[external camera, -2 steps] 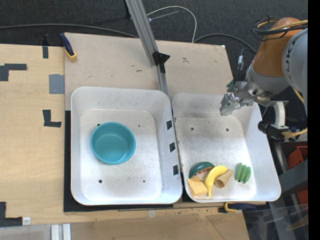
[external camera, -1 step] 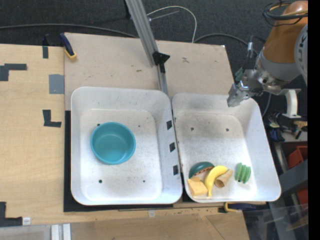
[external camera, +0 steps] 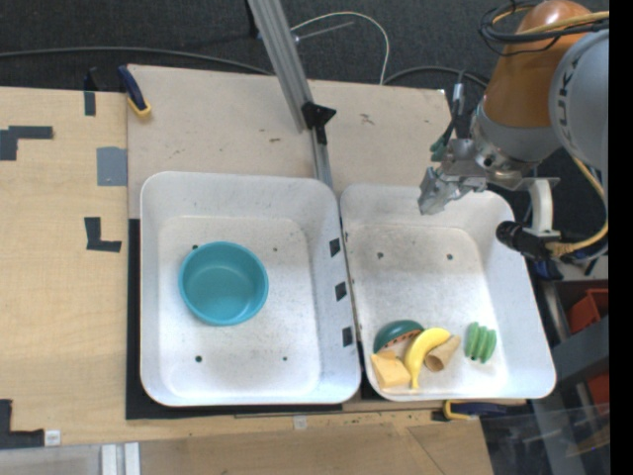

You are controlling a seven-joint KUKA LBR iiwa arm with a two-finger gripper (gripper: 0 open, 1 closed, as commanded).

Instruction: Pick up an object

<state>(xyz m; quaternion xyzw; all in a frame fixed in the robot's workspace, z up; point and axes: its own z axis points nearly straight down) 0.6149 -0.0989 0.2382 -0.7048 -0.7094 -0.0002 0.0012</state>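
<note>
Two shallow white bins sit side by side on a wooden bench, the left bin (external camera: pixel 158 265) holding a teal bowl (external camera: pixel 224 283), the right bin (external camera: pixel 514 305) holding a banana (external camera: pixel 425 350) near its front edge, while the gripper (external camera: pixel 435 198) hovers at its far rim.

Right bin's (external camera: pixel 514 295) middle lies open; toy food (external camera: pixel 427 349) crowds its near edge

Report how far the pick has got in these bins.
Done: nothing looks lifted. The banana, the green piece and the other small items lie in the right bin's near corner, and the teal bowl sits in the left bin.
In hand: the gripper hangs over the right bin's far edge, apart from the objects.
Left: reaching, grasping, lifting.
</note>
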